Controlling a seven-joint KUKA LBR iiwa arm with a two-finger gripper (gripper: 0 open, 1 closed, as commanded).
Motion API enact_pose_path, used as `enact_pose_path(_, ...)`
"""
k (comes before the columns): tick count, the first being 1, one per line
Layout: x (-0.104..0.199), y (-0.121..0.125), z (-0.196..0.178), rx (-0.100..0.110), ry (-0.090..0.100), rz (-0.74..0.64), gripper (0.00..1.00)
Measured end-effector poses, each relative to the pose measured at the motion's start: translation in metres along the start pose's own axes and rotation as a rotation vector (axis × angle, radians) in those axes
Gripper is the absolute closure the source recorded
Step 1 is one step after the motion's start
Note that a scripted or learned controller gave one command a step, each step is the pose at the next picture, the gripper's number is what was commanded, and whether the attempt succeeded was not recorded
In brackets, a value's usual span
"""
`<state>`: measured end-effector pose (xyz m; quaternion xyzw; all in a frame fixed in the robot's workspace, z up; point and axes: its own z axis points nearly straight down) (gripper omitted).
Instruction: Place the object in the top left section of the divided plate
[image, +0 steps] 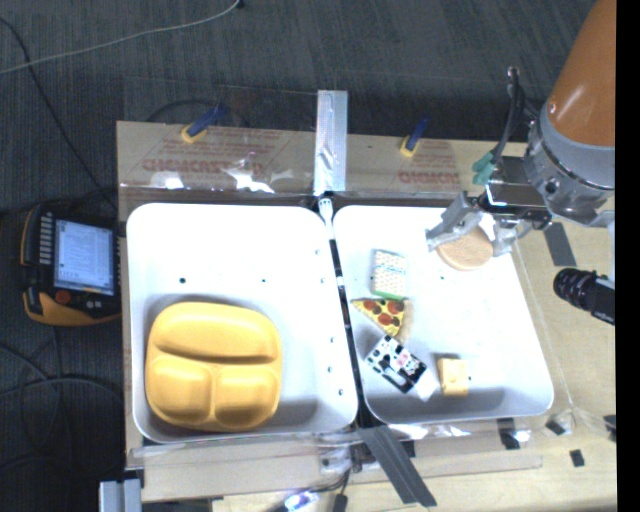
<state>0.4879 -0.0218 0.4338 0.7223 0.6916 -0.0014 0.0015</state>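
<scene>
My pincer (470, 232) hung over the top right of the right bin (520, 330), fingers spread to either side of a round tan disc (466, 252). The disc sat between and just under them; I couldn't tell if it was lifted or lay on the bin floor, so I didn't count it as held.

The plate (212, 362), yellow w/ three sections, lay in the left bin (200, 235), lower left, well apart from me. Its top section ran across most of the width, so "top left" I took as the upper left part of that lobe.

In my judgment the step in hand was the grasp. To do it well:
- center on the disc before closing, since it's flat and thin and the fingers could slide over its rim
- go low enough to catch the edge, not the top face
- lift straight up and clear the ridge between bins before going across
- keep high over the plate rim, then lower into the upper left part and let go close to the surface so it wouldn't roll.

Other bits stayed near: a card (389, 272), pizza slice (383, 314), dice-patterned block (395, 363), yellow cube (454, 375). None crowded the disc.
</scene>
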Motion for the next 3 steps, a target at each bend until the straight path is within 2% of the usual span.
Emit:
enact_pose_path(2,-0.009,0.002,0.0,0.001,0.0,0.073,1.0)
enact_pose_path(3,-0.058,0.0,0.001,0.002,0.0,0.104,1.0)
